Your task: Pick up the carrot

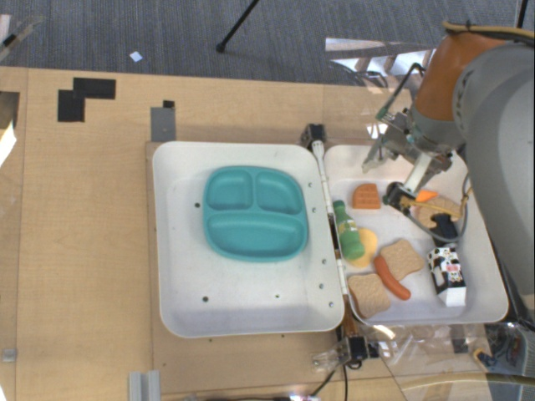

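Grey carpet runs behind a pale wooden bench [75, 249], where two shallow white bins sit side by side. The left bin [180, 291] carries just a teal divided plate [253, 212], lying flat in the middle, its compartments bare, as if kept apart from the food on purpose. The right bin [485, 299] is where everything is jumbled: an orange cracker-like square [365, 196], a green bottle [341, 217] against the dividing wall, a yellow-green fruit piece [358, 245], two bread slices [404, 258], a red sausage [392, 277] lying between them, and a small black-and-white carton [448, 276] near the right wall.

The arm reaches in from the right and leans low over the far end of that bin, its gripper [405, 199] angled down towards the pile. That placement makes sense to me: the carrot [426, 196] lies right there, just beside the dark fingertips, so the tool looks set on it. I cannot tell from here whether the fingers are spread or closed, nor whether they have hold of anything.

Of the carrot, only a small bright orange wedge shows, peeking out next to the gripper and close to a tan and dark object below it. It looks smooth and tapered; the rest is hidden by the tool.
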Controlling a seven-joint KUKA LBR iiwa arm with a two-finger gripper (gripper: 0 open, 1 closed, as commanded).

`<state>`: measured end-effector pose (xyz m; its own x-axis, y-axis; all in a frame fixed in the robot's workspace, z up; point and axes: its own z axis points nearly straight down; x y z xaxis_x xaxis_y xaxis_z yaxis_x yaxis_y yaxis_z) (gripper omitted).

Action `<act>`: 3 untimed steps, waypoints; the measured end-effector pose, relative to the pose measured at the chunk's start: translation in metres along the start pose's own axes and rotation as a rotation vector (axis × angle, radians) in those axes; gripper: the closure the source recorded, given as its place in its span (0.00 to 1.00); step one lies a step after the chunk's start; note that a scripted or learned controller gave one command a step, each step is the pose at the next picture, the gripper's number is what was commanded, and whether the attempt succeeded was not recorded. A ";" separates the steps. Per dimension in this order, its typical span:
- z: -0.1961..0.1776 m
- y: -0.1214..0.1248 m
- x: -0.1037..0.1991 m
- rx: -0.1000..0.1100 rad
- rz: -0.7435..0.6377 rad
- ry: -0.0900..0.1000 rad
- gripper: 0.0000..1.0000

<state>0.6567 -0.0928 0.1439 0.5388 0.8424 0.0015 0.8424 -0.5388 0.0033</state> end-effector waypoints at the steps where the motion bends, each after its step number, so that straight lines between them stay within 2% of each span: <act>1: 0.055 -0.053 -0.023 -0.006 -0.227 0.004 0.00; 2: 0.054 -0.096 -0.053 -0.012 -0.252 0.005 0.00; 3: 0.053 -0.118 -0.063 -0.017 -0.083 0.009 0.00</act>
<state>0.5236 -0.0819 0.0900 0.4673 0.8840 0.0099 0.8838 -0.4674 0.0206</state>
